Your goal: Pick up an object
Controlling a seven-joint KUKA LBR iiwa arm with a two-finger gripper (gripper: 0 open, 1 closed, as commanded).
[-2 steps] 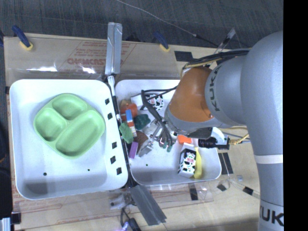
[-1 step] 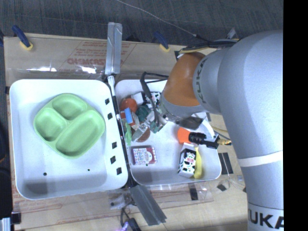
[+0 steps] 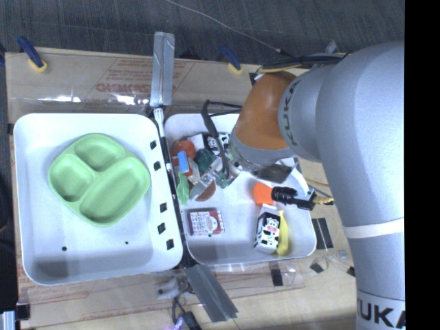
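— Grey metal and an orange band take up most of the camera view: the arm (image 3: 344, 115) reaches in from the right and bends down over the right bin (image 3: 306, 243).

— And the end effector?

— The end effector (image 3: 221, 169) sits low over the upper left part of that bin, in among a heap of small things. Whether it is released or clenched cannot be told; the wrist hides it.

— What lies there to pick?

— Just left of the end effector, a dark green object (image 3: 204, 161), a blue piece (image 3: 183, 163) and something red-orange (image 3: 184, 147) crowd against the bin's left wall. The green one is nearest, possibly touching the tool, though the clutter blurs the edge.

— Its long axis?

— Hard to read. The blue piece is clearer: its long axis runs up and down the view, along the wall.

— Anything easier?

— Below, well apart from the heap, a flat red-and-white packet (image 3: 205, 223) lies nearly square to the bin. Right of it, a cow-patterned carton (image 3: 268, 231) rests beside a yellow banana (image 3: 282, 238), both long axes running up and down. An orange ball (image 3: 262, 193) sits under the wrist.

— The left bin (image 3: 34, 253)?

— A green divided plate (image 3: 99, 177), far from the tool.
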